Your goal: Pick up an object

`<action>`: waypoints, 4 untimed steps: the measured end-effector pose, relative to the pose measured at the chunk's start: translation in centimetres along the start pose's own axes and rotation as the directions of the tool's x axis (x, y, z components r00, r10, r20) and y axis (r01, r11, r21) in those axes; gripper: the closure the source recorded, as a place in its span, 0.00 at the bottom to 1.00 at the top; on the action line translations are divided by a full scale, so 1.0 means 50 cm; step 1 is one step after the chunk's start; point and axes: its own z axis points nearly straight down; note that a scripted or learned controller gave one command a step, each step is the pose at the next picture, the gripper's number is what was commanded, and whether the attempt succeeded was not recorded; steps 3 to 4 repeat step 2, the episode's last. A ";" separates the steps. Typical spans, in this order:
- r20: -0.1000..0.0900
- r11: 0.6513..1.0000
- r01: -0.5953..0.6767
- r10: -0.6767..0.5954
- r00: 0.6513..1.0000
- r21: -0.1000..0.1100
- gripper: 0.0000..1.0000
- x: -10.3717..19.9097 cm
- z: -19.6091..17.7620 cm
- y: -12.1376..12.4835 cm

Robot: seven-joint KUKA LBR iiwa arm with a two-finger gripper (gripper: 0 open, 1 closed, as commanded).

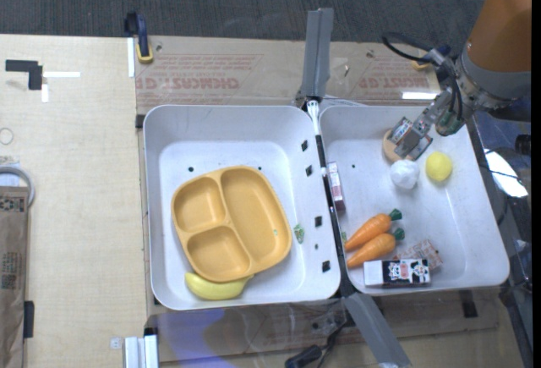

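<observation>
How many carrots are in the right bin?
2. One carrot and a second carrot lie side by side in the lower middle of the right bin, just above the milk carton. None seems hidden.

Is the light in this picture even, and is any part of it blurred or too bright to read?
Camera view: lighting is mostly even and soft, with faint shadows under the yellow tray and carrots; a bright glare patch sits on the right bin rim; the gripper looks slightly soft, so its detail is hard to read; the white ball nearly blends into the bin floor.
</observation>
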 end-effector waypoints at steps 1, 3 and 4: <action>0.000 0.980 -0.197 0.197 0.980 0.000 1.00 0.002 0.106 0.134; 0.001 0.999 -0.047 0.047 0.999 0.000 1.00 -0.024 0.141 0.169; 0.001 0.999 -0.047 0.047 0.999 0.000 1.00 -0.024 0.141 0.169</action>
